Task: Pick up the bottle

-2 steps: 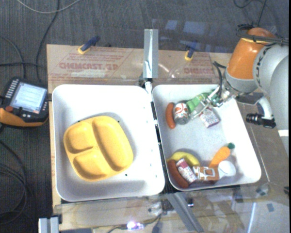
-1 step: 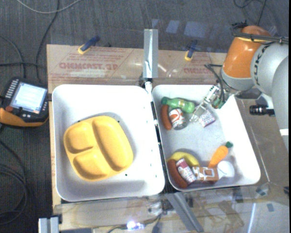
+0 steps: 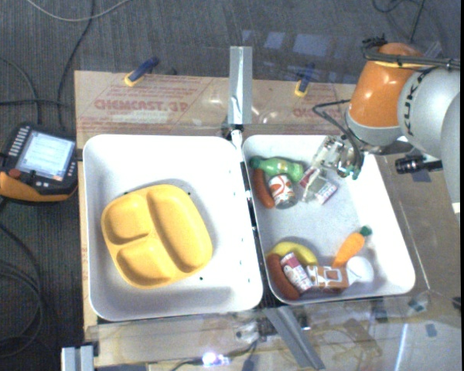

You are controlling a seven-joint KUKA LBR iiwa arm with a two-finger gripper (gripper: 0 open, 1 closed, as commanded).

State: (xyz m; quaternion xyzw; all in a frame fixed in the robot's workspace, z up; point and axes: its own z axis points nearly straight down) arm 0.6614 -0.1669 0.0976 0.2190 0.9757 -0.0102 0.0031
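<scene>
Green bottle lies on its side in the right bin's far-left corner, beside my gripper.

Arm: running off the right edge, upper links cut away | gripper: blurring against a clear packet under it, finger state unreadable | green bottle: just left of gripper, lower side lying behind a red can | label print on can: too small to read
</scene>
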